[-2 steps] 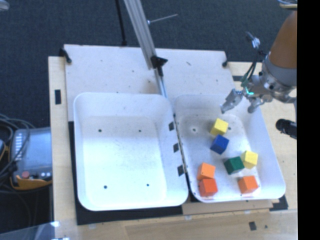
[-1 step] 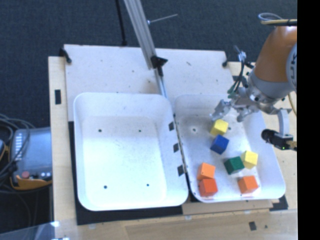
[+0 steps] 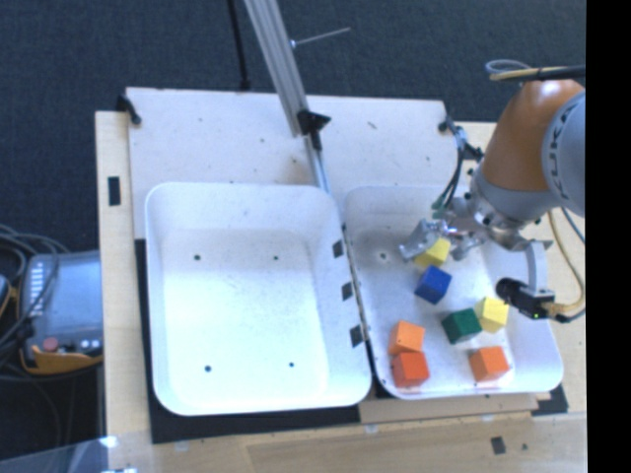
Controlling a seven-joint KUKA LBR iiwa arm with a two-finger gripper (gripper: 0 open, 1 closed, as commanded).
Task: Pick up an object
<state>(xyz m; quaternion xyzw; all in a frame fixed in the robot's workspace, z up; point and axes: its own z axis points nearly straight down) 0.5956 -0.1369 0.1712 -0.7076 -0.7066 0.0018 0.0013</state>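
The right bin holds several small blocks: a yellow one, a blue one, a green one, a second yellow one and three orange ones. My gripper reaches in from the right and sits low over the upper yellow block, whose top it partly hides. I cannot make out whether that block is between the fingers.
The left bin lies beside the right one. A slanted metal pole rises from the back of the bench between the bins. Cables hang from the arm over the right bin's right side.
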